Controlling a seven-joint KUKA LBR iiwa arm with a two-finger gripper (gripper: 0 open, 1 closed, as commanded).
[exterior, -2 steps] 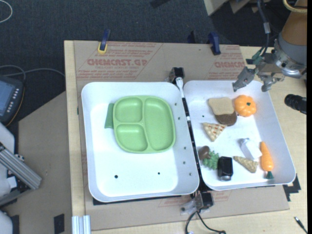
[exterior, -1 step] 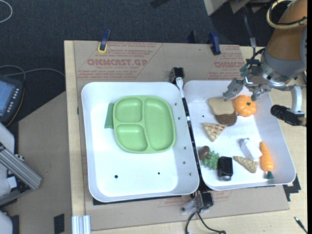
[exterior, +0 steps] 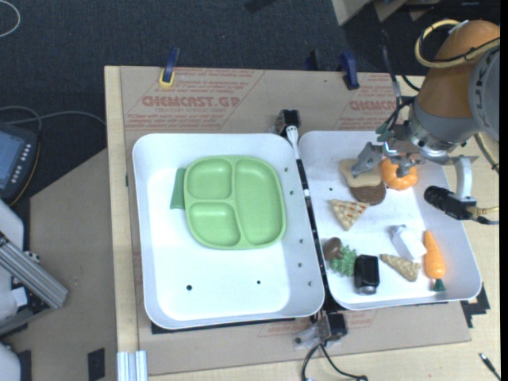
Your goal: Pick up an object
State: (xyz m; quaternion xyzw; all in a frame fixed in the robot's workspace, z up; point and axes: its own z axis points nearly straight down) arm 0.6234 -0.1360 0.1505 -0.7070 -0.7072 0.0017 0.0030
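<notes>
The right bin (exterior: 468, 280) holds several small toy foods. Over its far part hangs my gripper (exterior: 388, 163), its grey fingers spread open. A small orange fruit (exterior: 400, 177) sits between the fingers, close to the right one, and I cannot tell whether it is lifted off the bin. Just left of it lie a tan piece (exterior: 349, 170) and a dark brown round piece (exterior: 367, 194). Nearer the front are a pizza wedge (exterior: 348, 211), a mushroom (exterior: 332, 247), broccoli (exterior: 342, 263), a black block (exterior: 366, 274), a white-grey piece (exterior: 403, 241), another wedge (exterior: 401, 267) and a carrot (exterior: 433, 256).
The left bin (exterior: 159, 292) holds a green divided plate (exterior: 235, 202) in its far half. The arm's grey and orange wrist (exterior: 456, 70) reaches in over the right bin's far right corner, with a black fitting (exterior: 448, 201) hanging by the right rim.
</notes>
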